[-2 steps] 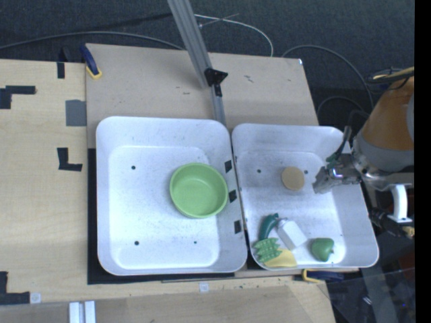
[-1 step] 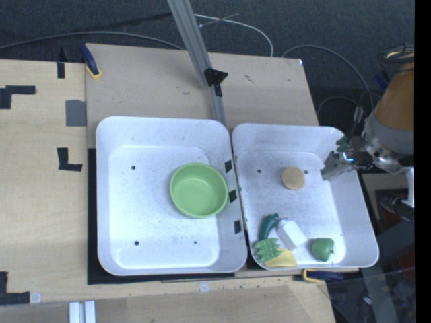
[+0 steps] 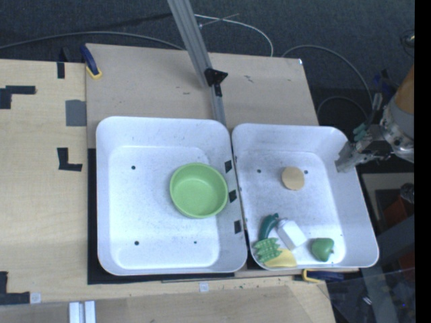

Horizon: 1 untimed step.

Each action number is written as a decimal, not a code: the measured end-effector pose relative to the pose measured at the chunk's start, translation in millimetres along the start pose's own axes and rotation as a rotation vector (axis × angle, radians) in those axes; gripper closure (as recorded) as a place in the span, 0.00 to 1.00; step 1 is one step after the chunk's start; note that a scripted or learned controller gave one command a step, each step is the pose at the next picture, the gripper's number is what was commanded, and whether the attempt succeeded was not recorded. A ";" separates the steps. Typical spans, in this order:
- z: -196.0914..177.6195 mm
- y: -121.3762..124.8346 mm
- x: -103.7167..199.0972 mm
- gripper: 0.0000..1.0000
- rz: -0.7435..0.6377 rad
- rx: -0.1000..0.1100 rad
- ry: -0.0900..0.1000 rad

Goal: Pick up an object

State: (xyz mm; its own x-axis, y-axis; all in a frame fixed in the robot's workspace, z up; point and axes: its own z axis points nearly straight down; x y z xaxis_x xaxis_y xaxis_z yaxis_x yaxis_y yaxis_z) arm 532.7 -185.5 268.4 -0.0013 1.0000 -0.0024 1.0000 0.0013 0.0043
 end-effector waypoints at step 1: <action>-17.9 0.6 0.2 1.00 0.000 0.004 0.002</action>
State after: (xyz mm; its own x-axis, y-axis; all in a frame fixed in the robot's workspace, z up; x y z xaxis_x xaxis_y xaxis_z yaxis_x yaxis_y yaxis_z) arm 533.2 -185.2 286.3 -0.0015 1.0000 -0.0006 1.0000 0.0015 0.0007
